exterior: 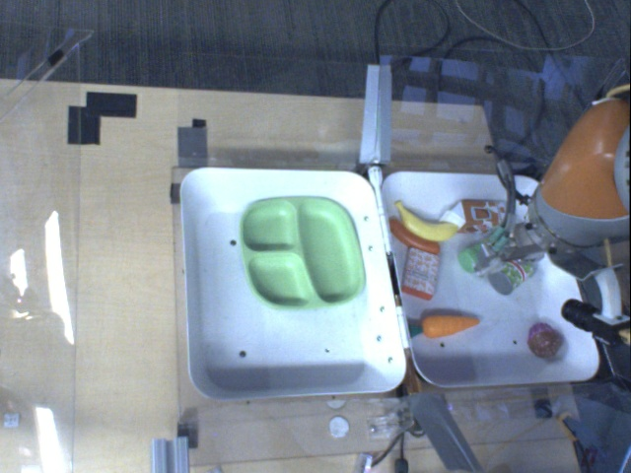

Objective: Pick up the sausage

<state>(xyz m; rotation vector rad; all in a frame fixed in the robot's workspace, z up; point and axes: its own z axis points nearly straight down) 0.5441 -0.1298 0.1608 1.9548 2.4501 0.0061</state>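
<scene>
Bench of pale wood (118,264) is carrying two shallow white bins side by side, with dark carpet and loose cables lying beyond.

1. Grey arm with orange band (592,166): reaching in from the view's right, over the right-hand white bin (582,363).
2. Two-finger gripper (511,249): hanging low among the clutter at that bin's middle. Whether it is released or clenched cannot be told; nothing is visibly sitting in its grasp.
3. Reddish-orange stubby sausage (406,233): lying well apart from the gripper, toward the view's left, close to the bin's left wall. Judged not yet picked up.
4. Yellow curved banana (426,225): resting partly over the sausage on the side facing the gripper, so it is likely crowding any descent.
5. Red and white flat packet (419,272): lying just beside the sausage, on its near side.
6. Green cylindrical can (476,257) and grey can (510,275): lying right at the gripper, probably why it is stalling there.
7. Orange and white carton (483,213): sitting just beyond the gripper.
8. Orange carrot (449,325) and dark red ball (544,340): lying nearer the camera than the gripper.
9. Green three-compartment plastic plate (301,249): sitting in the left-hand white bin (207,343), far from the gripper.
</scene>
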